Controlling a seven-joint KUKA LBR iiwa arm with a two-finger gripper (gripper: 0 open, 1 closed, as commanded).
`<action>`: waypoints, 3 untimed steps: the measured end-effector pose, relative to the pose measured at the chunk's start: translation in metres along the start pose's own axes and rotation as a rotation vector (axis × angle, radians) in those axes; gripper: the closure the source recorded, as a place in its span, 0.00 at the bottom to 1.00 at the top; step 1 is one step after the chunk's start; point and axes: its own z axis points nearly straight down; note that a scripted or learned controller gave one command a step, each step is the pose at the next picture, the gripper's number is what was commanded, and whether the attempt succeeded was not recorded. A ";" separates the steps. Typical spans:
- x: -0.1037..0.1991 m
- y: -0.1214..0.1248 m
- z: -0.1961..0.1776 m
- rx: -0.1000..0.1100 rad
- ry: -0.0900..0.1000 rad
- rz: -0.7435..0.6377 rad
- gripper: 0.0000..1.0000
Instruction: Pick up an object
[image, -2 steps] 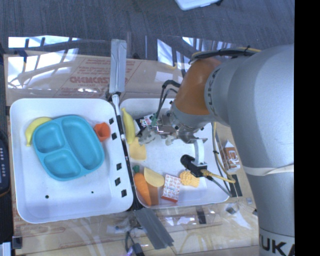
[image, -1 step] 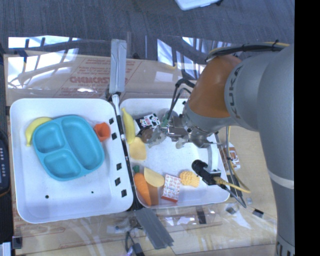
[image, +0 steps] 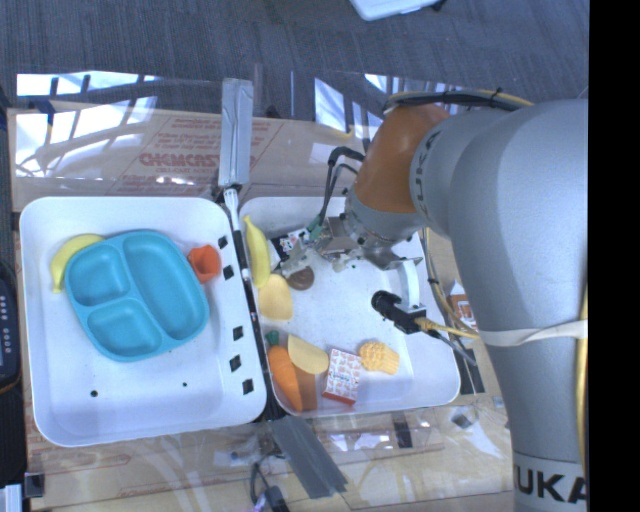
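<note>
Two white bins sit side by side. At centre frame, the end effector (image: 318, 248) hangs low in the right bin (image: 430, 385), just beside a small brown object (image: 300, 278); its state cannot be told. A blue divided plate (image: 135, 292) lies in the left bin (image: 60, 400).

A single fixed camera looks down at a slant on the bench (image: 150, 470), close enough that the two white bins span most of the frame. The left bin (image: 60, 400) sits toward 9 o'clock and the right bin (image: 440, 385) just right of centre, the two touching along a near-vertical seam. The grey arm (image: 520, 230) enters from 3 o'clock, looming large nearest the lens. Dark carpet (image: 150, 35) runs along 12 o'clock beyond the bench.
</note>
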 end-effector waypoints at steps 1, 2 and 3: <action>0.006 0.037 0.017 0.006 -0.002 -0.124 0.00; 0.002 0.035 0.009 0.017 -0.007 -0.124 1.00; 0.065 0.044 -0.084 -0.012 -0.001 0.021 1.00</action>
